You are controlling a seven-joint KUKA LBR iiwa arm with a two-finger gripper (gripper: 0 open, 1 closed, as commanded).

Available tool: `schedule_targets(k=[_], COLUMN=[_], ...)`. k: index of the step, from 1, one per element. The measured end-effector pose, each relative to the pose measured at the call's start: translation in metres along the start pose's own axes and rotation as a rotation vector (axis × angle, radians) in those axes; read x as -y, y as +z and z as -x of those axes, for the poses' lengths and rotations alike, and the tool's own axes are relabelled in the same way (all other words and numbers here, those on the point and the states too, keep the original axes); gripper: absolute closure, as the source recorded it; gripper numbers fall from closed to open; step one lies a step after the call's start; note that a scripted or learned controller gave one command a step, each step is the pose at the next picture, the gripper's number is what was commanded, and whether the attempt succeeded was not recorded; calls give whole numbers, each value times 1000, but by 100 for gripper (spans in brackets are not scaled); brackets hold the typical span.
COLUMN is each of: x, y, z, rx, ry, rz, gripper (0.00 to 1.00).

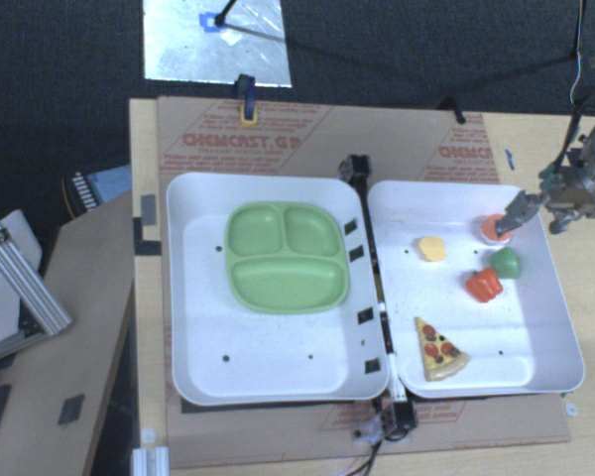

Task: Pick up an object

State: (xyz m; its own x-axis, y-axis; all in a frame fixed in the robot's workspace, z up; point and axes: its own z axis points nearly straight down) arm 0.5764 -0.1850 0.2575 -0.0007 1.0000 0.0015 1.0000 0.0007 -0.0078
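Right bin (535,365) on the bench: claw (511,216) sits right over an orange-red round toy (494,229); spread or pinching, can't tell.

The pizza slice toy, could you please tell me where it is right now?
The pizza slice lies in the right bin, near its front left corner, below the orange pepper.

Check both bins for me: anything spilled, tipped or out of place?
Nothing stands out. The green divided plate sits flat in the left bin. The pizza slice, yellow piece, red pepper and green piece lie apart in the right bin.
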Motion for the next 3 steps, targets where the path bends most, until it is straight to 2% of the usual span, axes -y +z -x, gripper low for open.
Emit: schedule_targets(k=[1, 3], x=[-2, -3], y=[-5, 112], z=[0, 10], rx=[2, 1], ry=[-3, -1], rz=[9, 5], gripper=[0, 0])
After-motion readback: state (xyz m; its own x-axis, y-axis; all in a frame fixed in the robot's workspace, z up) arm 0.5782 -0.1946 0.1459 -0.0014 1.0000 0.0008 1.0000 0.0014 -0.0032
